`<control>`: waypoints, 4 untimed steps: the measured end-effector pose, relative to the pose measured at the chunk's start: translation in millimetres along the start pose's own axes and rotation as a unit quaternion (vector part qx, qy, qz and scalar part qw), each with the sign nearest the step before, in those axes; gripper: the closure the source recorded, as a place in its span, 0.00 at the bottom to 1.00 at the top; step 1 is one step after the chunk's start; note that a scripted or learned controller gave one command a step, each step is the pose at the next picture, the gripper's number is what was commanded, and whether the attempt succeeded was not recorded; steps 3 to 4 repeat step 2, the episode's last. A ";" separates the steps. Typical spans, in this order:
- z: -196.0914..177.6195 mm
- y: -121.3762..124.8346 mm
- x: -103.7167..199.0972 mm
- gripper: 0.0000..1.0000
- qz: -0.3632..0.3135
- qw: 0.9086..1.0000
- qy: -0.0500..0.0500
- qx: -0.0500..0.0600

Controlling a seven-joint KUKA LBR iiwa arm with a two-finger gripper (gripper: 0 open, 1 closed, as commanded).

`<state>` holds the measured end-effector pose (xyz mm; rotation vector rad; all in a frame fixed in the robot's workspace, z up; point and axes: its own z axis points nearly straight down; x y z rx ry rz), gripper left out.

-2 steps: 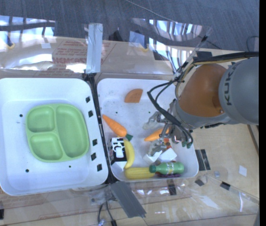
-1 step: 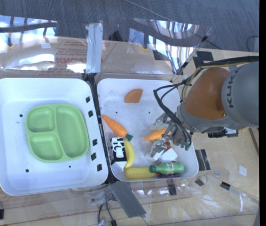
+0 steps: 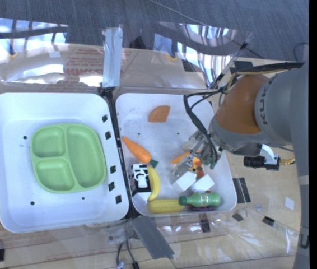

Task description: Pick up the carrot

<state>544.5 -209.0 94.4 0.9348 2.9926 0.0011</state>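
The carrot (image 3: 136, 149), orange with a green stem end, lies slantwise at the left side of the right bin (image 3: 172, 102), close to the divider. My gripper (image 3: 195, 160) is low over the middle-right of that bin, well to the right of the carrot and apart from it. A small orange piece (image 3: 179, 159) lies just at the gripper's left tip. The grey wrist and its orange band (image 3: 242, 108) hang above it.
An orange wedge (image 3: 159, 114) lies at the back of the right bin. A banana (image 3: 157, 194), a green bottle (image 3: 201, 199), a black-and-white block (image 3: 141, 176) and white blocks (image 3: 184, 179) crowd its front. The left bin holds a green divided plate (image 3: 68, 157).
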 end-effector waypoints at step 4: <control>-60.7 69.5 44.0 1.00 0.063 0.998 0.002 0.000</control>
